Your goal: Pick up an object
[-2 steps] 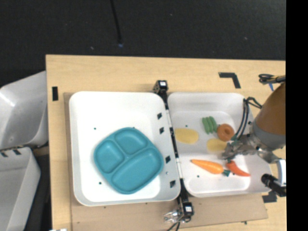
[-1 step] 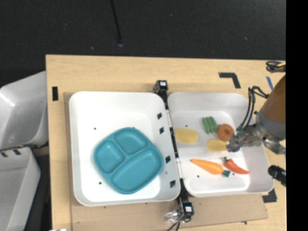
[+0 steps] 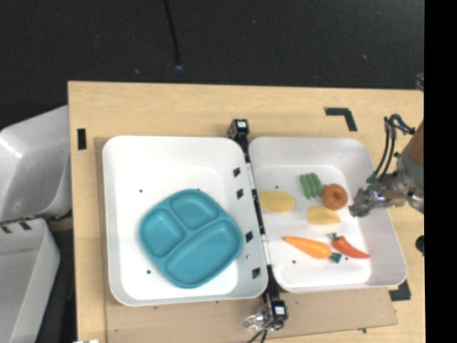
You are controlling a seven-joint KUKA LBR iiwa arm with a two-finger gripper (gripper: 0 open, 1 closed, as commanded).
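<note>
Camera view: a wooden tabletop [image 3: 178,109] carries two shallow white bins side by side, seen from above at a slant.
Left bin [image 3: 121,191]: holds a teal divided plate [image 3: 189,238], lying flat toward the bin's near edge.
Right bin [image 3: 307,156]: holds six small toy foods, all apart from the plate.
Near the right bin's middle: a pale yellow piece [image 3: 276,202] by the left wall, a green bean cluster [image 3: 310,185], an orange round fruit [image 3: 334,196] and a second yellow piece [image 3: 323,216].
Toward the right bin's near edge: an orange carrot [image 3: 308,246] and a red pepper [image 3: 349,248], nearly end to end.
Gripper [image 3: 362,204]: hangs over the right bin's right edge, just beside the round fruit; the fingers' spread cannot be told.
Likely target: the round fruit, being closest.
Handling, as a judgement: it looks light, stiff and smooth, so it may roll or slip; taking it across its widest part seems safest.
</note>
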